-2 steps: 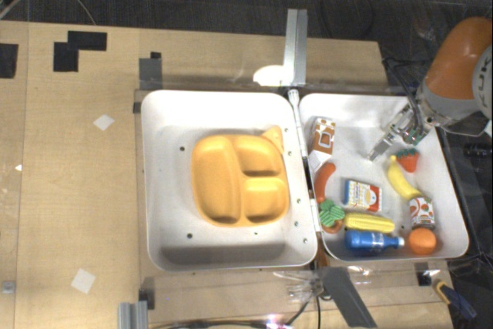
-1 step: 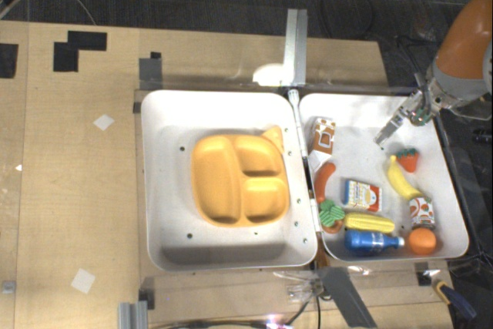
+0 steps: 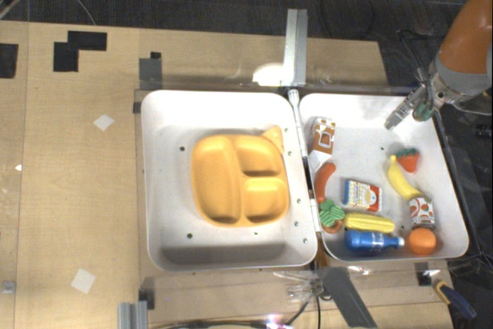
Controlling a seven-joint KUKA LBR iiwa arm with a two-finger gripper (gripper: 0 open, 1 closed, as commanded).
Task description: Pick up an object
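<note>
Gripper (image 3: 404, 113) hangs over the right bin's (image 3: 362, 146) far right corner, nothing between its fingers; whether they're apart or together, I cannot tell. Below it lie a strawberry (image 3: 409, 159) and banana (image 3: 401, 179), a carton (image 3: 361, 195) at centre, a blue bottle (image 3: 371, 241) and orange (image 3: 422, 240) along the near edge. Yellow tray (image 3: 237, 179) sits in the left bin (image 3: 166, 166).

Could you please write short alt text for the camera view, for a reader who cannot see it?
A robot arm's gripper hovers over the far right corner of the right bin, which holds toy food including a banana, an orange and a blue bottle. The left bin holds a yellow divided tray.
</note>
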